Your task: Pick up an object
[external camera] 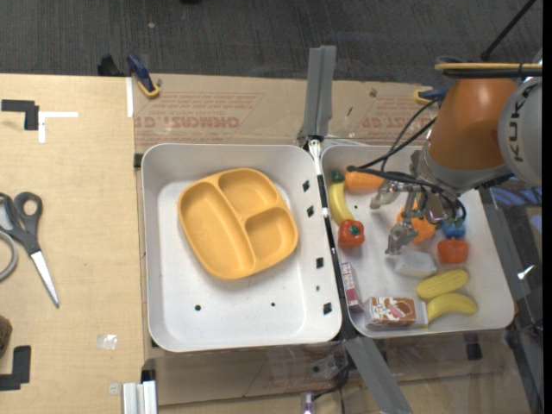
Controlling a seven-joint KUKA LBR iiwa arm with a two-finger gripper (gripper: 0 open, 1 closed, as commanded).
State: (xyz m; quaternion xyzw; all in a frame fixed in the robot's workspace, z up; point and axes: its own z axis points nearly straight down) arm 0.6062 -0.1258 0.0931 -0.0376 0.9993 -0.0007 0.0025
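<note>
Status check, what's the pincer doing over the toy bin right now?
Pincer low in the right bin, nothing seen gripped. Orange toy right beside it. Tomato, bananas, carrot crowd around.

The light wooden bench (pixel 69 257) is carrying two shallow white plastic bins side by side, with the left bin (pixel 164 257) serving as landmark. The right bin (pixel 496 257) is sitting directly against the landmark's right wall. A brown cardboard sheet with red printing (pixel 216 110) is lying just behind the landmark. Grey-handled metal scissors (pixel 30 240) are lying well to its left. A blue-and-yellow clamp (pixel 142 74) is sitting behind its back-left corner.
</note>
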